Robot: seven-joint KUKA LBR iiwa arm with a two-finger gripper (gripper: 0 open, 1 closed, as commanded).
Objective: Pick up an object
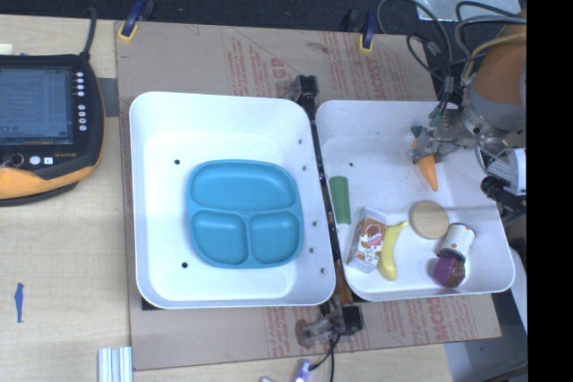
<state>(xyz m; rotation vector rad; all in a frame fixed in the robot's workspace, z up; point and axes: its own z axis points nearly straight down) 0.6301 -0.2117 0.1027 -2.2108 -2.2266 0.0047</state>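
One gripper (433,141) sits low in the upper right of the frame, its two fingers closed around the top of an orange carrot (430,171) whose tip points down toward the floor of the right bin (376,134). The grasp looks made; lifting clear is what remains. Below lie a green stick (339,199), a snack packet (366,243), a banana (391,251) and a tan disc (429,219). The arm (497,80) enters from the right edge, wrist angled downward.

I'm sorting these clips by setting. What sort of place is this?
Probably a robotics lab bench: two white bins on clamped cardboard, a teach pendant at the left, and loose cables beside the gripper over toy food such as a banana.
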